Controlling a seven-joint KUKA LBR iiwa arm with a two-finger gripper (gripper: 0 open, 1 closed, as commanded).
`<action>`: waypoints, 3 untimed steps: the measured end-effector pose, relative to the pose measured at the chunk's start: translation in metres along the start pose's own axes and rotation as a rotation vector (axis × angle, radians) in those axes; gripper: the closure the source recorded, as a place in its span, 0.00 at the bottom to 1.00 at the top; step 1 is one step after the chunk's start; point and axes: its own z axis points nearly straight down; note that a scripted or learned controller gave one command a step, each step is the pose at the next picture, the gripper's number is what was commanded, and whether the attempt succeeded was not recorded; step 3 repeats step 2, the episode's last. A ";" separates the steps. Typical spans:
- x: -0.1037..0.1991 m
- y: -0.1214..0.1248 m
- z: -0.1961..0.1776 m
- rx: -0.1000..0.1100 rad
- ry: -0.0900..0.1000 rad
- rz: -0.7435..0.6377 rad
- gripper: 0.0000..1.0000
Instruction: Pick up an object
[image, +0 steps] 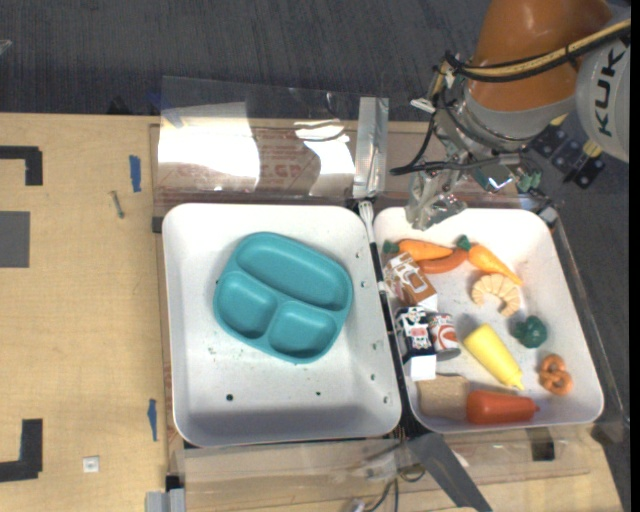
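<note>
Toy food lies in the right bin (575, 290) with the gripper (432, 205) hanging over that bin's far left corner.

An orange carrot (432, 250) lies just below the gripper, with a second carrot (490, 260), a yellow corn cob (492, 355), a red pepper (500, 406) and small cartons (408, 280) spread around it. How far the gripper is open cannot be told, and nothing is seen in it. The left bin (190, 400) holds a teal divided plate (285, 295); both bins sit on the desk (70, 300).

Black letters "KU" on arm (600, 95) casing at top right, print on small cartons (412, 282) unreadable
</note>
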 end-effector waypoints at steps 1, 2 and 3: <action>-0.002 0.000 -0.010 0.002 -0.009 0.000 1.00; -0.005 -0.001 -0.021 0.006 -0.019 0.001 1.00; -0.005 -0.001 -0.021 0.006 -0.019 0.001 1.00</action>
